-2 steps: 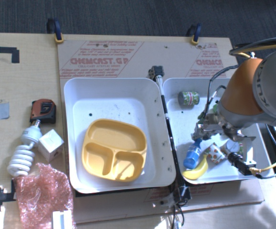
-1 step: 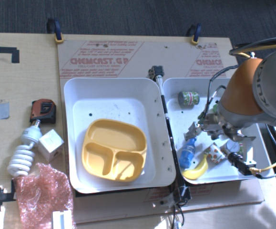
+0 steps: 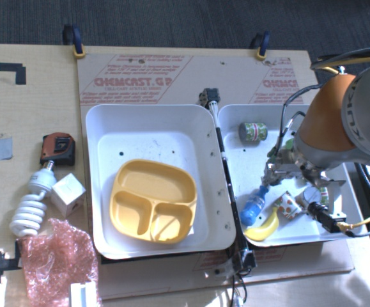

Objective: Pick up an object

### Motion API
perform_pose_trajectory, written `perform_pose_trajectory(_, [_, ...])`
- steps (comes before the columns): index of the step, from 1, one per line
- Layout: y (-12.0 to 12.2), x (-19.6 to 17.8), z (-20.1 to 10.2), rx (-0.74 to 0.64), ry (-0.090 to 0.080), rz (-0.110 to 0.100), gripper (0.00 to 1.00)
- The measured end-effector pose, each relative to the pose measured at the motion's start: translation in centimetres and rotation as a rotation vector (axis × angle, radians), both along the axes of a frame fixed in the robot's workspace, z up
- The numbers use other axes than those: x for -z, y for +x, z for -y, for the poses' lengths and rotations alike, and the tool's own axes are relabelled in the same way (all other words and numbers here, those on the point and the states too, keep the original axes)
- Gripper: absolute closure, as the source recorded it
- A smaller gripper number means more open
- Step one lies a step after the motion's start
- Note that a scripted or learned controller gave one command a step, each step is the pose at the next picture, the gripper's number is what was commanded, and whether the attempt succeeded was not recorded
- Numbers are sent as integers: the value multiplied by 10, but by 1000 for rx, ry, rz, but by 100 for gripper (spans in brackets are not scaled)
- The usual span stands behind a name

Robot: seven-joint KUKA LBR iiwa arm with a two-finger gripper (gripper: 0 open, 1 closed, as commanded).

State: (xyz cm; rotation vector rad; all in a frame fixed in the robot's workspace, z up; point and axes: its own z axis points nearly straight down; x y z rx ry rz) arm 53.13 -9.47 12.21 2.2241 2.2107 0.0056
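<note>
The banana (image 3: 263,228) lies at the near rim of the right bin (image 3: 236,117), just below the end effector (image 3: 285,179), its long axis running left to right, tips curling up. Beside it, a blue bottle (image 3: 254,208) slants up toward the end effector, a small printed carton (image 3: 287,205) just right. A green can (image 3: 253,132) lies beyond. The left bin (image 3: 101,126) holds a yellow divided tray (image 3: 153,200). Whether the end effector's fingers are apart or closed cannot be told; the arm's bulk hides them.

I count two white bins (image 3: 101,133): one yellow tray (image 3: 153,200) at nine o'clock; at three, one green can (image 3: 253,132), one blue bottle (image 3: 254,208), one banana (image 3: 262,229).
</note>
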Motion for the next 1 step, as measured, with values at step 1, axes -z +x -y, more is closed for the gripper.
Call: perform_pose_trajectory(1, [0,0,0,0,0,0,0])
